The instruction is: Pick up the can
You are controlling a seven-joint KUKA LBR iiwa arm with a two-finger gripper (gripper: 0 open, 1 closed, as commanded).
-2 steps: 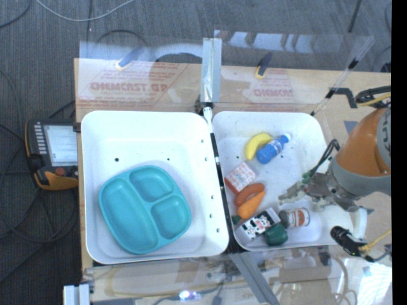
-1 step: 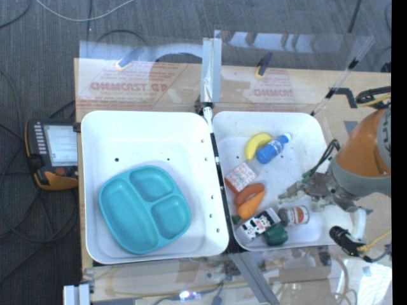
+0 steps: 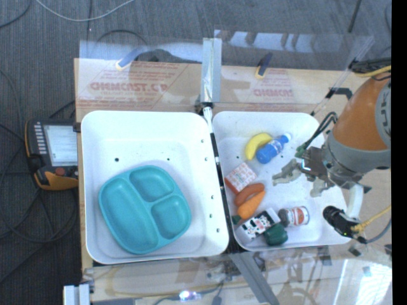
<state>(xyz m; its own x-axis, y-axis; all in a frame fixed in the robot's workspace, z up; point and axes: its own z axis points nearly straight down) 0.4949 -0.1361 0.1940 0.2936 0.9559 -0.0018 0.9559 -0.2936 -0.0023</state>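
The bench (image 3: 146,84) carries two white bins side by side. The left bin (image 3: 114,138) holds a teal divided plate (image 3: 145,208), lying flat toward its near side. The right bin (image 3: 229,126) holds the clutter: a banana (image 3: 256,143) and a blue bottle (image 3: 272,149) touching it near the far side, a small patterned packet (image 3: 240,175) by the left wall, a carrot (image 3: 250,199) just below it, a black-and-white box (image 3: 259,224) and a dark green piece (image 3: 276,236) by the near wall.

The arm (image 3: 364,122) reaches in from the right, its orange band over the bin's right edge. The gripper (image 3: 289,172) hangs over the middle of the right bin, its grey fingers (image 3: 283,175) pointing left. They look slightly parted with nothing between them, though they are small and blurred, so whether they are spread or closed I cannot tell.

The can (image 3: 294,216) lies on its side near the near-right corner of the right bin, silver with a red label, just right of the box and apart from the gripper, which sits farther from the camera than it.

The step in hand looks like the approach: nothing is grasped. The next move calls for shifting the gripper toward the near wall until it is over the can, turning the fingers to span the can's round body across its narrow width, and descending without nudging the box or green piece beside it.
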